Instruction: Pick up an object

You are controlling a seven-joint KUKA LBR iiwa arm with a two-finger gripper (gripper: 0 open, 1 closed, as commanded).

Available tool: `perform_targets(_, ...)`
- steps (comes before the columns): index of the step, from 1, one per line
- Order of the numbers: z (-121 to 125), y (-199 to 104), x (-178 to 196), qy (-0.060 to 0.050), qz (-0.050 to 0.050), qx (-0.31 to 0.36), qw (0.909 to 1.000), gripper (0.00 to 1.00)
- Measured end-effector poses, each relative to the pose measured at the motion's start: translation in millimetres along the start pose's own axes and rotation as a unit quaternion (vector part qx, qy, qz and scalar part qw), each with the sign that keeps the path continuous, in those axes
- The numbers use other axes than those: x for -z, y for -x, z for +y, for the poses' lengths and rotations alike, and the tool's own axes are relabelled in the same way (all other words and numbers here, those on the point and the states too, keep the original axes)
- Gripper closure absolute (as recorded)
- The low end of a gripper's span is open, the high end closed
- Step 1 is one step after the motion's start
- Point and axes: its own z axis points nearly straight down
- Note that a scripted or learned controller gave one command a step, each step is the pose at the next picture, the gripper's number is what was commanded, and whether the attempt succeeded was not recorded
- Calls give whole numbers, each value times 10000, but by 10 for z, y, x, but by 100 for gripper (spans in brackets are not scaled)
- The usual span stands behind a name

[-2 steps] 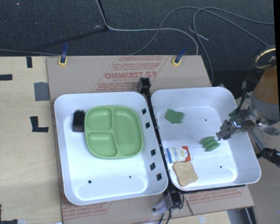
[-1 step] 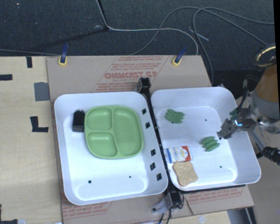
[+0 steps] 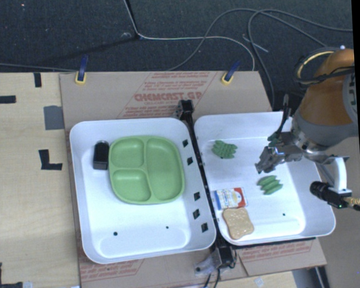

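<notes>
Success with the hand (image 3: pixel 267 161), whose opening I cannot tell and which shows nothing in its hold, likely means dropping straight onto the green pod (image 3: pixel 269 185) lying just below it in the right bin (image 3: pixel 306 224), centred before closing.

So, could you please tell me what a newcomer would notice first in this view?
Probably the pale green divided plastic plate in the left white bin, with a small black block at its left edge. Next, the grey arm's gripper hovering over the right white bin, just above a small green pod-shaped toy.
</notes>
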Motion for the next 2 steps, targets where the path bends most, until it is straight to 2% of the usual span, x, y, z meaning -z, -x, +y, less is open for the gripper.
perform_targets(2,310,-967,186,1,2,-1,10000,100)
